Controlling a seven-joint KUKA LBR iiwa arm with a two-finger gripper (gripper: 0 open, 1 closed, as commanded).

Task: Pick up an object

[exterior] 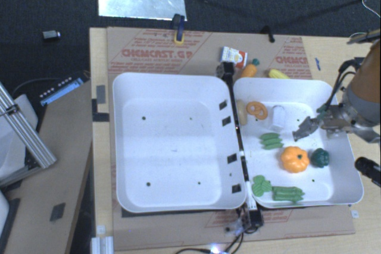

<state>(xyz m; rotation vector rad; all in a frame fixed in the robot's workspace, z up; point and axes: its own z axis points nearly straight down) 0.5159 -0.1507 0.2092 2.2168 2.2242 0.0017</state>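
The left bin point(172, 146) lies beside the right bin point(342, 184), which serves as the landmark. Above the right bin's upper middle, the gripper point(302, 129) hangs with fingers spread, holding nothing. Just below it in that bin sits the orange pumpkin point(294, 159), with the dark green piece point(320, 157) touching its right side and the pretzel point(256, 109) toward the bin's upper left.

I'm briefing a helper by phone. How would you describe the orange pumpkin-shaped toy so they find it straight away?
Look in the right bin, the one holding the toys. Near its middle, just below the claw, sits the orange pumpkin, round and ribbed. It is the only large orange piece there: a dark green toy lies to its right and flat green pieces to its upper left.
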